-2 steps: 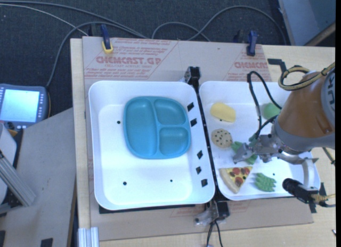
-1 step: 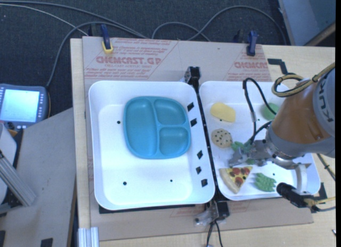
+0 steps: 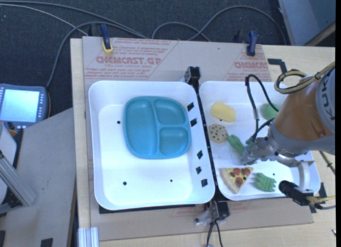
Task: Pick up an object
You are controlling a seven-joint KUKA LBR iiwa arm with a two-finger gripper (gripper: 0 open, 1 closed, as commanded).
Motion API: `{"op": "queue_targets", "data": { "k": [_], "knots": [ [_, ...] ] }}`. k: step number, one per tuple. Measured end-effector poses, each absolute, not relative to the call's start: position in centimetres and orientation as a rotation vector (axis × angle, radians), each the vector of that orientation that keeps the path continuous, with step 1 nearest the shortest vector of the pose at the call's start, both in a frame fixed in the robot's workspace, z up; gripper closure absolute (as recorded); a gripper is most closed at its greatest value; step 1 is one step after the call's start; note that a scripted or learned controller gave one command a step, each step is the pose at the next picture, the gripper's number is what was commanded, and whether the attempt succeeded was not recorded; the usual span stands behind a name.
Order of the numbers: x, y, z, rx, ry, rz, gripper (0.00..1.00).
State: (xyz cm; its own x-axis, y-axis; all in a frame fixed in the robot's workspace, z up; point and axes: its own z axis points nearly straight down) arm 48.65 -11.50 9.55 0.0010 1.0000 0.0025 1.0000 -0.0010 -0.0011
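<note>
The fingers (image 3: 249, 155) of the grey-and-orange arm (image 3: 301, 118) hang low over the right bin (image 3: 314, 184), too dark and foreshortened at this slant to tell how far apart they stand or whether anything sits between them. Just beside them, toward the bin divider, lies a small green vegetable piece (image 3: 236, 143), its long axis running diagonally from upper left to lower right, its lower end nearly meeting the fingers. That looks the likeliest target, and the coming move probably turns on a short shift toward the divider with the fingers set across that diagonal. Below them rests a pizza slice (image 3: 236, 178), point toward the near rim, with a leafy green piece (image 3: 265, 182) beside it on the arm's side. Farther up the bin lie a round cookie (image 3: 217, 133) and a yellow lemon-like piece (image 3: 223, 112); another green piece (image 3: 269, 110) peeks out beside the arm. In the left bin (image 3: 106, 182), well apart, sits a blue divided plate (image 3: 157, 127). Both bins stand on the desk (image 3: 133, 59).
</note>
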Motion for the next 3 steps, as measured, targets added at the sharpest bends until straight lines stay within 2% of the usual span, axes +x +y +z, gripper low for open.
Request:
{"op": "queue_targets", "data": {
  "k": [1,3],
  "knots": [
    [48.8,-11.0,13.9,-2.222,-2.226,-0.005,1.00],
    [49.4,-11.1,25.7,-2.223,-2.227,-0.006,1.00]
  ]
}}
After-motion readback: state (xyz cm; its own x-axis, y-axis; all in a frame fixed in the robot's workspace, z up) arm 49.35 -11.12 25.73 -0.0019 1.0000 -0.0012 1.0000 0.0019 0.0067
